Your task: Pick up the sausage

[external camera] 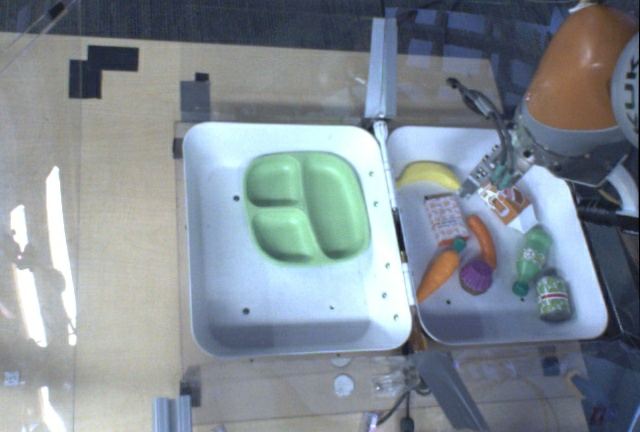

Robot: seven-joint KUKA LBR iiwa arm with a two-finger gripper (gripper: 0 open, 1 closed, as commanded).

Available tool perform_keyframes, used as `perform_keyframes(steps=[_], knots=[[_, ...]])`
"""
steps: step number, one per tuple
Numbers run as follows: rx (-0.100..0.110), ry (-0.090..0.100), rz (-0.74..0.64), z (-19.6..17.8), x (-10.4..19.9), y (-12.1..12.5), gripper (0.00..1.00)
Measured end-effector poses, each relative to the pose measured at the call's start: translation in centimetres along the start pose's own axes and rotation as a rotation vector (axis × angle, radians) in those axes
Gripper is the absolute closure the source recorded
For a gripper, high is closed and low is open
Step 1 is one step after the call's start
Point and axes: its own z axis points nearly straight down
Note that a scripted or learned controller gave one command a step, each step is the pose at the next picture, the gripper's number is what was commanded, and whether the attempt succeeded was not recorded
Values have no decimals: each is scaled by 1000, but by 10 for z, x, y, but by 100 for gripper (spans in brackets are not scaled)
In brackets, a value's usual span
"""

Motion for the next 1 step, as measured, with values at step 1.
perform_keyframes(steps=[1], knots=[[2,-2,-271,-83,29,-54,100]])
